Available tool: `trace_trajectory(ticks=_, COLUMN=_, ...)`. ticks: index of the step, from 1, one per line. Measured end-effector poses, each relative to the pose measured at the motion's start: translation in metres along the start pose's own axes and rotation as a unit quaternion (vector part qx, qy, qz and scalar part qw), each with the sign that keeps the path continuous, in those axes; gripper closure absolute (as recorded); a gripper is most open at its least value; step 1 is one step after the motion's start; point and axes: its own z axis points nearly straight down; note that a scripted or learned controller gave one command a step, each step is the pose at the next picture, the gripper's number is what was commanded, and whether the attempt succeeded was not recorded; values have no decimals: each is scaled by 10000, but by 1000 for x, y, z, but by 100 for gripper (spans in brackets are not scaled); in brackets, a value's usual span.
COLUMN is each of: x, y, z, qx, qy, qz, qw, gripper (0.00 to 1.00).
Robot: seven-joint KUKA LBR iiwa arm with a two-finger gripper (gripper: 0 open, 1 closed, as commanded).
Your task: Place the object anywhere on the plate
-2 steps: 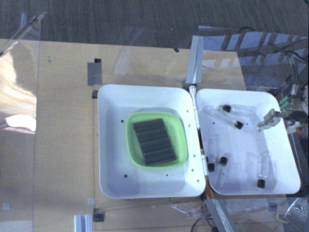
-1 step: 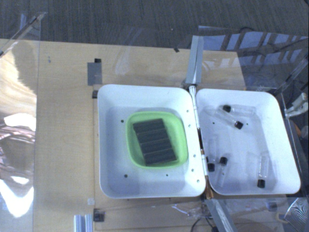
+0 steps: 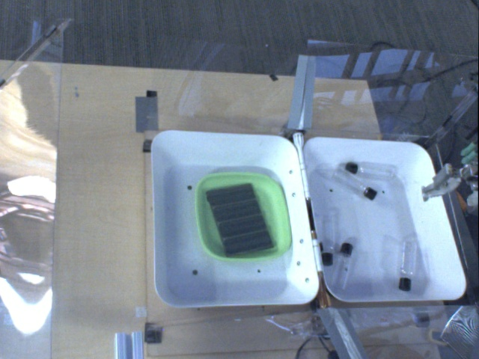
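Where the right bin (image 3: 430, 223) meets the frame edge, the fingers (image 3: 449, 182) look blurred, state unclear.

No writing, label, brand, number or sign can be read anywhere here. The green plate (image 3: 243, 219) and the dark ridged block (image 3: 239, 219) lying on it bear no lettering that I can make out. The two white bins (image 3: 172, 200) are plain on their rims and walls. The small clear vials with black caps (image 3: 358, 170) in the right bin are too small to show any marking, and the wooden bench (image 3: 97, 200) is bare of print.
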Motion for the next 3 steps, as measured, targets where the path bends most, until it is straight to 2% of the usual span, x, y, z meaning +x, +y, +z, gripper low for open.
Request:
trace_trajectory(ticks=1, x=1, y=2, z=-12, qx=-33, qy=-11, qz=-43, qw=10000, gripper=100)
trace_trajectory(ticks=2, x=1, y=2, z=-12, qx=-32, qy=-11, qz=-42, qw=10000, gripper=0)
trace_trajectory(ticks=3, x=2, y=5, z=-24, qx=-66, qy=-21, qz=-81, qw=9999, gripper=100)
